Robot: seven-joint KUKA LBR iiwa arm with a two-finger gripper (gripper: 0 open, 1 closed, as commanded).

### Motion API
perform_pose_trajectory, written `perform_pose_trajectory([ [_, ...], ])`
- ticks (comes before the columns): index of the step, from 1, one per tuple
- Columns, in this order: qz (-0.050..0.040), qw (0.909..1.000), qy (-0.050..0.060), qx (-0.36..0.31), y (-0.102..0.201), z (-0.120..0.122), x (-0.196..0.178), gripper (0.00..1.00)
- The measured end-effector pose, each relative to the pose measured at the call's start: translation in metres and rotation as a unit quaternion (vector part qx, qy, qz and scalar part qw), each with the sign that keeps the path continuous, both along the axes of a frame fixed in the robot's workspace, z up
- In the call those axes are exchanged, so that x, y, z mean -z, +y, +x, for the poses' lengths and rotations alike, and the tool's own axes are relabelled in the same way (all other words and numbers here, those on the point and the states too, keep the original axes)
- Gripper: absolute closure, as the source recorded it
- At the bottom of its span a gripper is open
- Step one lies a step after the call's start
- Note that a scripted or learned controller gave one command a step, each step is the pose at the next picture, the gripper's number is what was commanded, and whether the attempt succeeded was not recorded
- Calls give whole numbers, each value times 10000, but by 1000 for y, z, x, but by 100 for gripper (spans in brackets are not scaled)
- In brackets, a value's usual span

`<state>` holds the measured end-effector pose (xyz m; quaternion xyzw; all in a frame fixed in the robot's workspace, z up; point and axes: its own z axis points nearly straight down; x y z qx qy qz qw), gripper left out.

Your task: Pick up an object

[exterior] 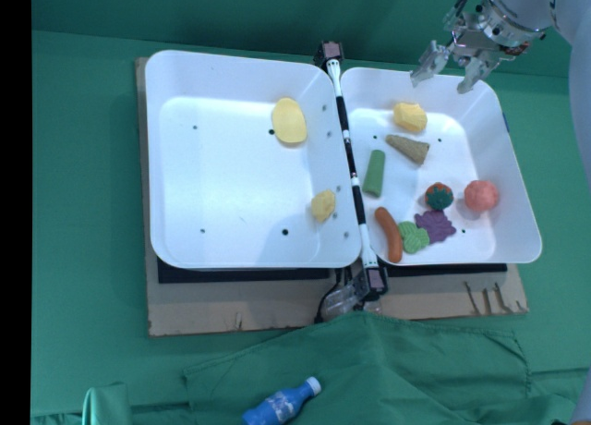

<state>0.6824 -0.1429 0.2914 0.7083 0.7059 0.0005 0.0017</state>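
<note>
My gripper [450,69] hangs open over the far rim of the right bin [517,229], fingers spread, nothing between them. Just below it in that bin lies a yellow lump [410,117], then a tan cone [408,148], a green cylinder [374,174], a dark green and red berry [440,196], a pink-red ball [481,196], an orange sausage [389,234], a green leafy piece [413,236] and purple grapes [435,225]. The left bin [185,220] holds a yellow chip-like piece [289,121] and a small yellow lump [323,205].
A black-and-white divider bar [349,160] runs between the bins. Both bins rest on cardboard [212,308]. Green cloth [388,368] is bunched at the front, with a blue bottle [281,402] lying on it.
</note>
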Motion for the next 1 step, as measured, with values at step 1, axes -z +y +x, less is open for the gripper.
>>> perform_pose_trajectory([
  [1, 1, 10000, 46, -4, -6, 15, 97, 0],
])
